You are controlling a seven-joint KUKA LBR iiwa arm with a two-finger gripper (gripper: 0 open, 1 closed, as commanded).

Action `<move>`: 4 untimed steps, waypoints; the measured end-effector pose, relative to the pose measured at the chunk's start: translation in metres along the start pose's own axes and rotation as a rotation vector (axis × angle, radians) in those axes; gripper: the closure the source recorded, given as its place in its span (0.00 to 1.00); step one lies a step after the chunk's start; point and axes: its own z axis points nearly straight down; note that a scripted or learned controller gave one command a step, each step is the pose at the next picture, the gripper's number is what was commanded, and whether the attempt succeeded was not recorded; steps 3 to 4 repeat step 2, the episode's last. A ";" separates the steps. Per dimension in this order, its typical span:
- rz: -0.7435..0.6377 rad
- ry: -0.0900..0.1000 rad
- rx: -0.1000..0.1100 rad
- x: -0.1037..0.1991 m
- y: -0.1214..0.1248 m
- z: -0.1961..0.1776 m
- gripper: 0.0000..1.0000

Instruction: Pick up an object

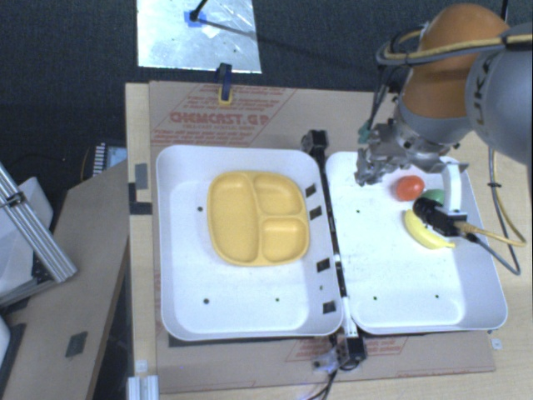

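My gripper (366, 176) hangs over the far left corner of the right bin (400, 298), its tip close to the bin floor with nothing visibly held. A red-orange tomato (407, 188) lies just to its right. A yellow banana (425, 232) rests a little nearer the camera, partly covered by robot hardware. Something small and green (434, 197) peeks out beside the tomato.
The left bin (183, 290) holds a yellow divided plate (256, 217). A black divider with clips (326, 223) runs between the two bins. The arm's orange band (454, 52) and grey body overhang the right bin's far right side.
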 end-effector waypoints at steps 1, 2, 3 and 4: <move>-0.002 0.002 0.001 0.058 -0.017 -0.002 1.00; -0.002 0.001 0.001 0.112 -0.033 0.013 1.00; -0.002 0.001 0.001 0.112 -0.033 0.013 1.00; -0.002 0.001 0.001 0.112 -0.033 0.013 1.00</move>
